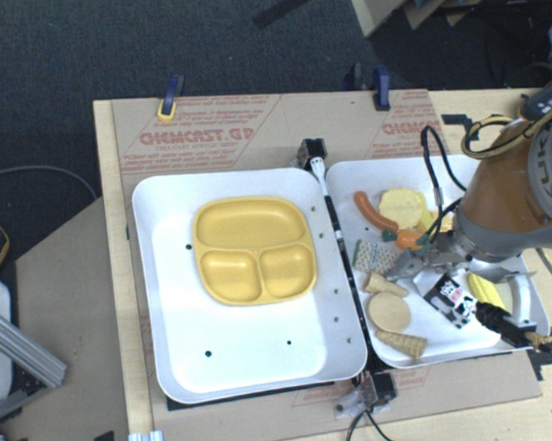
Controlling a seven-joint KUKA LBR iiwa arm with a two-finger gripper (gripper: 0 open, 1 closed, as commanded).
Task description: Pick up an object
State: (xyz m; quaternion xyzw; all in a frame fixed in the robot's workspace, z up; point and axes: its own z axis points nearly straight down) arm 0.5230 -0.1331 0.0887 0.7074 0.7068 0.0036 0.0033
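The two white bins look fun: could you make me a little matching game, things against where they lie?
Things:
1. yellow divided tray
2. hot dog
3. ice cream cone
4. round cracker

Places:
A. right bin, near its front edge
B. left bin
C. right bin, far part
D. right bin, just behind the cone

Pairs: 1-B, 2-C, 3-A, 4-D

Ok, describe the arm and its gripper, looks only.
The arm is bulky and rounded, grey with a wide orange band above the wrist. Black cables loop over its top and trail down its side. The gripper end is a cluster of grey metal and black parts, with a small black-and-white patterned block beside it.
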